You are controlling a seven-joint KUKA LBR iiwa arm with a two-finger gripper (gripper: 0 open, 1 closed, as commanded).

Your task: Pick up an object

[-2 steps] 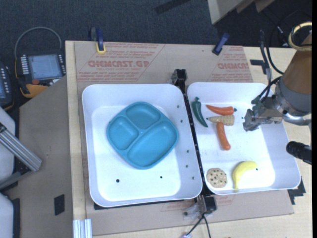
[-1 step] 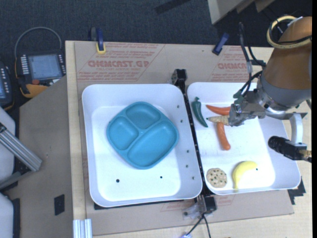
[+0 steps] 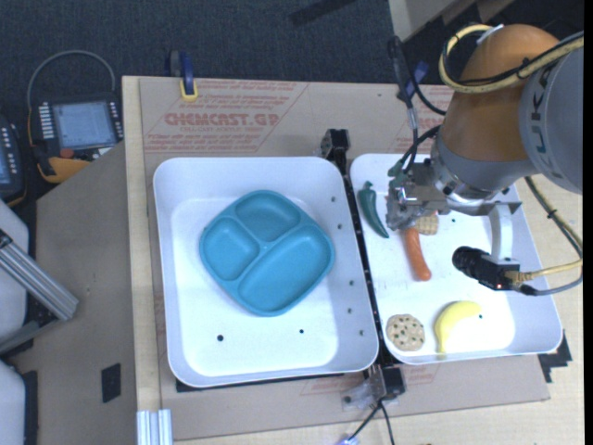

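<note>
Brown cardboard (image 3: 278, 119) printed with red lettering covers your bench, and on it sit two shallow white bins side by side. Your left white bin (image 3: 176, 248) holds a light blue plastic plate (image 3: 267, 251) divided into three compartments, lying flat near the bin's middle. Your right white bin (image 3: 542, 309) holds the smaller items. A dark green pepper-shaped piece (image 3: 373, 209) lies along that bin's left wall, near its far end. Just beside it to the right you see a slim orange carrot (image 3: 417, 253), running roughly lengthwise down the bin. Near the front edge rests a round tan cookie with dark chips (image 3: 405, 332), and just to its right lies a yellow banana-like piece (image 3: 459, 323).

Your grey arm with its orange band (image 3: 496, 72) reaches in from the right and hangs over the far part of the right bin. The metal two-finger gripper (image 3: 408, 207) sits low, directly above the carrot's upper end and close beside the green piece. You cannot tell from this angle whether it is spread or pressed together, nor whether it touches anything. A small tan piece shows just beside it, too hidden to name.

Off the bench at far left you see a handheld control pendant with a screen (image 3: 82, 123), ringed by a looped black cable.
</note>
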